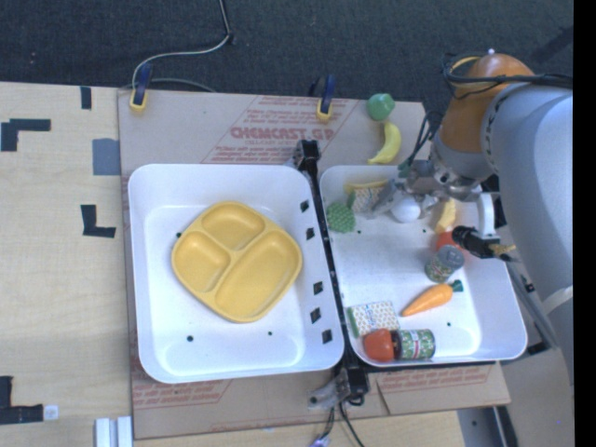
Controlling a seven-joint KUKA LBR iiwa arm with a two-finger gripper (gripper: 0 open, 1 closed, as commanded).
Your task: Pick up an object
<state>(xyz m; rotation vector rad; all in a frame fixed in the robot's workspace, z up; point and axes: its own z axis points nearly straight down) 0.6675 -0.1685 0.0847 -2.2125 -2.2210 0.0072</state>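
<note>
Gripper [402, 196] low in the right white plastic bin [484, 338], at its far edge, just beside a small white round object [406, 211]. Jaw state: cannot tell, view cluttered. Advice: centre over the object, descend vertically, avoid neighbouring yellow piece [446, 214].

Yellow three-compartment plastic plate [237, 260] in the left white bin [149, 277]; orange toy carrot [430, 298] in the right white bin [494, 329], behind a red-capped bottle [400, 345].

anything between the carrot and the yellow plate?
In the camera view, between the carrot in the right bin and the yellow plate in the left bin lie bare white floor and the bins' adjoining rims with black clips.
</note>
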